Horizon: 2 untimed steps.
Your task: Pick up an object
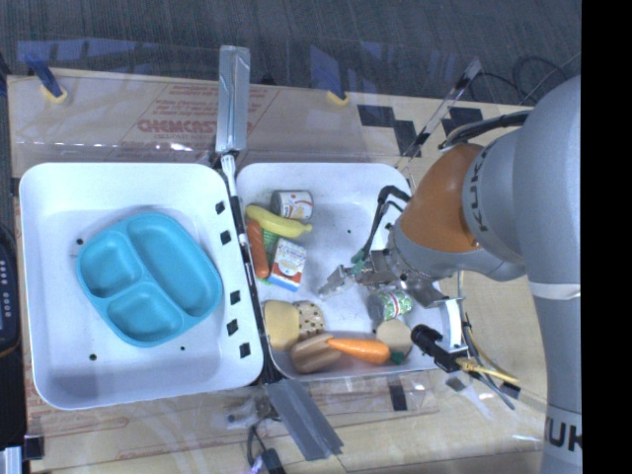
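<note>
The right bin holds several toy foods: a yellow banana, a small can, an orange stick, a red and white carton, a bread roll, a cookie, a sausage, a carrot and a green-labelled can. My gripper hangs low over the bare middle of this bin, just right of the carton and left of the green can. I see nothing in it.
The left bin holds a blue divided plate. A raised divider separates the two bins. The grey arm with its orange band covers the right bin's right side. Cables lie on the bench at lower right.
</note>
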Available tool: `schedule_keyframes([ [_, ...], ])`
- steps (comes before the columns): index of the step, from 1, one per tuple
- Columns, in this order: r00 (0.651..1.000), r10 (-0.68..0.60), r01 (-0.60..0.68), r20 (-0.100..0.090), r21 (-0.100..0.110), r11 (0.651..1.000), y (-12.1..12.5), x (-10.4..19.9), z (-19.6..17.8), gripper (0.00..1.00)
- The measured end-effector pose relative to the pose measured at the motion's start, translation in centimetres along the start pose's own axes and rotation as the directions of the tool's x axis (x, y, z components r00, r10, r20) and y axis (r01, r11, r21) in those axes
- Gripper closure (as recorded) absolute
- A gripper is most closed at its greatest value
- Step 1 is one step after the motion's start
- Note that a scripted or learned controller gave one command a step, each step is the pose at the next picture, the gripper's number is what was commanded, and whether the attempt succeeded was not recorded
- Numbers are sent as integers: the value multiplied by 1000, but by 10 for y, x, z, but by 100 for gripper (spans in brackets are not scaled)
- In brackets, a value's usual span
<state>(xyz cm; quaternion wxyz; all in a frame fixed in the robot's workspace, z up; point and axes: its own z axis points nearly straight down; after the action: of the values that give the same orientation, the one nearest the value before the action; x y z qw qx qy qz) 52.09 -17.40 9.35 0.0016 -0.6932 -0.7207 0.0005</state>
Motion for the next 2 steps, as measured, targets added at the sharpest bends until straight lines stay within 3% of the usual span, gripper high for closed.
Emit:
schedule_keyframes([
  [1,1000,9,-9,0,-4,1000,78,23,-17,0],
  [2,1000,26,-26,5,-13,1000,115,-22,-153,0],
])
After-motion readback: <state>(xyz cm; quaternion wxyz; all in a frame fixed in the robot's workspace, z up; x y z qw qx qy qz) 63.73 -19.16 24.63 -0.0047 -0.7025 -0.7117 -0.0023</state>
